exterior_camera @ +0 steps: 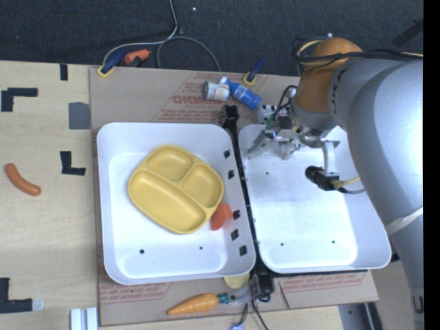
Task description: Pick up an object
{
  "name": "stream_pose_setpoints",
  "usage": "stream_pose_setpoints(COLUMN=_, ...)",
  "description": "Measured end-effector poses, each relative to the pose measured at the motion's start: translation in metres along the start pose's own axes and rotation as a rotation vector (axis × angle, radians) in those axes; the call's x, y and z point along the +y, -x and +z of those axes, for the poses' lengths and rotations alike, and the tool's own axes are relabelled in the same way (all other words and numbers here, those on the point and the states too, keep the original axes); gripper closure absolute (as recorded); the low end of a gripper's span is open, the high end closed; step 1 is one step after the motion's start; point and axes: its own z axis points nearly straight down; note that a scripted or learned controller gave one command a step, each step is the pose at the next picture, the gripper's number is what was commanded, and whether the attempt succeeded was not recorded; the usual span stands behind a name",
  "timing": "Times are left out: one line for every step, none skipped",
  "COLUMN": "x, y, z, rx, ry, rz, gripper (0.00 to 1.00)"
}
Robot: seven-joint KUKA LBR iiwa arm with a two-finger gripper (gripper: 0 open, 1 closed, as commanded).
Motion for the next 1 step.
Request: stream_pose_setpoints(x=0.0001, y=-0.0006, z=-0.0101, rx=-0.001, ry=0.001, rz=-0.001, gripper=1.00)
